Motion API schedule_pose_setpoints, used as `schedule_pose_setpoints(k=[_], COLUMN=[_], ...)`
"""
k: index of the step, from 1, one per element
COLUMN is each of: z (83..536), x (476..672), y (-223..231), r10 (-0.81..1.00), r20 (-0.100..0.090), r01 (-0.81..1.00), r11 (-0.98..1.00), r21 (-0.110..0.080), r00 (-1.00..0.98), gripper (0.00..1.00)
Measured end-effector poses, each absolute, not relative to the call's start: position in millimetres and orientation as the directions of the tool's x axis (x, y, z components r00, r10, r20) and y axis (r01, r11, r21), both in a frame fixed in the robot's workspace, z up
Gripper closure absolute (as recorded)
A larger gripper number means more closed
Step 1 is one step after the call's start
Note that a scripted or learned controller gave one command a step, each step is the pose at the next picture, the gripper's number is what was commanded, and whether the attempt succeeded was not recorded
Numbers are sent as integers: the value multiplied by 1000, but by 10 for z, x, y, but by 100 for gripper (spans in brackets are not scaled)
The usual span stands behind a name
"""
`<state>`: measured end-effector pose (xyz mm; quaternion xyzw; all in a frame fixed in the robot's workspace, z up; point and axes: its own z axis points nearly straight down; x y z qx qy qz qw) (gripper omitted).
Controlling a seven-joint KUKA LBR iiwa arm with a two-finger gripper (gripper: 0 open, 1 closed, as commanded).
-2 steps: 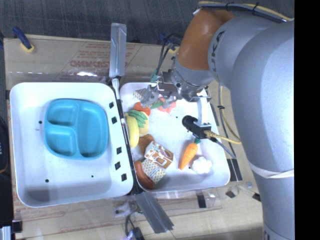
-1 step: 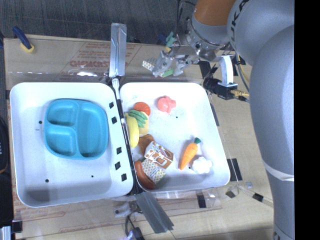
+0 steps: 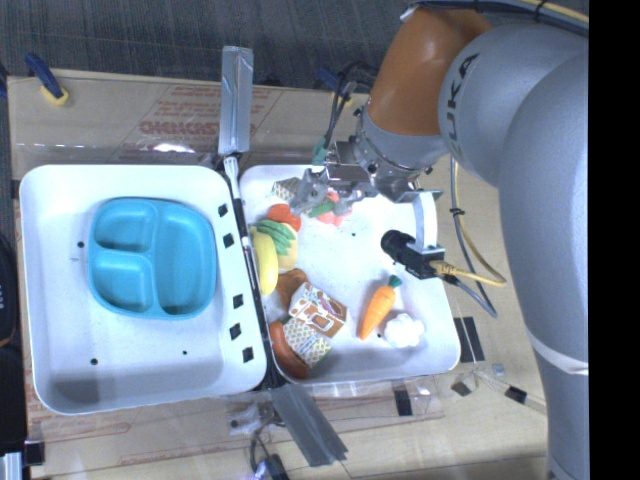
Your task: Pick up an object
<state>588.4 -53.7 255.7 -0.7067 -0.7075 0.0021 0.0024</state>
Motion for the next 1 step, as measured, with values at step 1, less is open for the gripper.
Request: schedule_pose_setpoints(k=[1], z=[2056], x=[5866], y=[-348], r10=[979], r20=[2], r01=[979], r11=[205], r21=[-7], r00=[-205], gripper=[100])
